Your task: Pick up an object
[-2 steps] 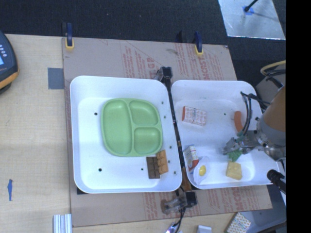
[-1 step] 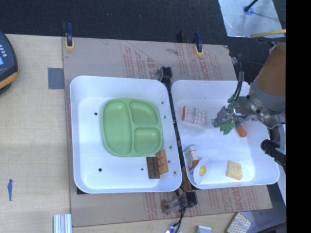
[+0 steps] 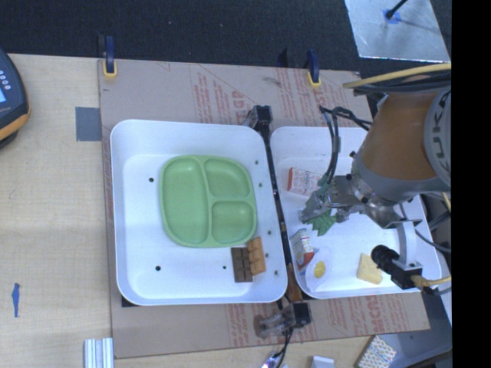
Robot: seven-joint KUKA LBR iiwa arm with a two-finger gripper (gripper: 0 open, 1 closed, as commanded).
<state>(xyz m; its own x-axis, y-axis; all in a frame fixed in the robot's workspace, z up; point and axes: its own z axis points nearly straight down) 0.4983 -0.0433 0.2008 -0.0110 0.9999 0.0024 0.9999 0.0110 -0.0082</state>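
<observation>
We see glossy white plastic bins [image 3: 123, 205], a smooth matt green plastic plate [image 3: 207, 200] left of the gripper [image 3: 322, 209], printed brown cardboard [image 3: 222, 90] beneath, and pale wood-grain benchtop [image 3: 46, 228].

A green divided plate [image 3: 207, 200] lies flat in the left bin, a brown block [image 3: 248, 259] just beside its lower right corner. In the right bin lie a small packet [image 3: 302, 179], a bottle [image 3: 304, 246], a yellow wedge [image 3: 370, 269] and a green piece [image 3: 323, 225].
</observation>
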